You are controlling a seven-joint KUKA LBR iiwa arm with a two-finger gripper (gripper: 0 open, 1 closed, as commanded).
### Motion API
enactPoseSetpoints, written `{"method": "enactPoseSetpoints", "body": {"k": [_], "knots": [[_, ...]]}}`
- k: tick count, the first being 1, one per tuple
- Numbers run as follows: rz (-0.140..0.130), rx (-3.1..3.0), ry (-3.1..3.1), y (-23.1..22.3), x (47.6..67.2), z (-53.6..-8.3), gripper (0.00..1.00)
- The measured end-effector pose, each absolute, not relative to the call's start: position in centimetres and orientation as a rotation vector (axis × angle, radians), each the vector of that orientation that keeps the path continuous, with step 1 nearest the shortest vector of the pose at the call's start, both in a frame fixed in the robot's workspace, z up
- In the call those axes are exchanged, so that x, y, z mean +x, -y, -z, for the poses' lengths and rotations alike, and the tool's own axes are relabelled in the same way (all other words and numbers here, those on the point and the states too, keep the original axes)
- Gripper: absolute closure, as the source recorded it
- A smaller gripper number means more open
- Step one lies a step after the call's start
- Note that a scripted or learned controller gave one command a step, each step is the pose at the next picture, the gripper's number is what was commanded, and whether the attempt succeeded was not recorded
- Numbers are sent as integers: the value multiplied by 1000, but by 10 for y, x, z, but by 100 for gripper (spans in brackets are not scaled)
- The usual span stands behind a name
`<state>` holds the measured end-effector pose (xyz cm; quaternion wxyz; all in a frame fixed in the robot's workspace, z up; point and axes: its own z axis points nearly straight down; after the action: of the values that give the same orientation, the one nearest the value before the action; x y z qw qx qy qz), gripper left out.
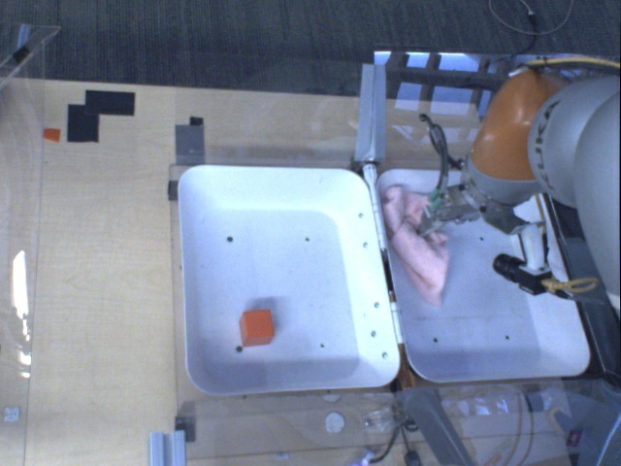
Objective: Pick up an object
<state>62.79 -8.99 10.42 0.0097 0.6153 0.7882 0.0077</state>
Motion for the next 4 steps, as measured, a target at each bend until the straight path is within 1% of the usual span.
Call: {"method": "enactPoseSetpoints", "body": {"k": [1, 2, 3, 4], "knots": [[-22, 1922, -2459, 91, 628, -105, 0], [-24, 1850, -2509, 98, 608, -95, 0], [-20, 1800, -2542, 94, 606, -95, 0], [-14, 1802, -2551, 93, 636, -94, 0]]}}
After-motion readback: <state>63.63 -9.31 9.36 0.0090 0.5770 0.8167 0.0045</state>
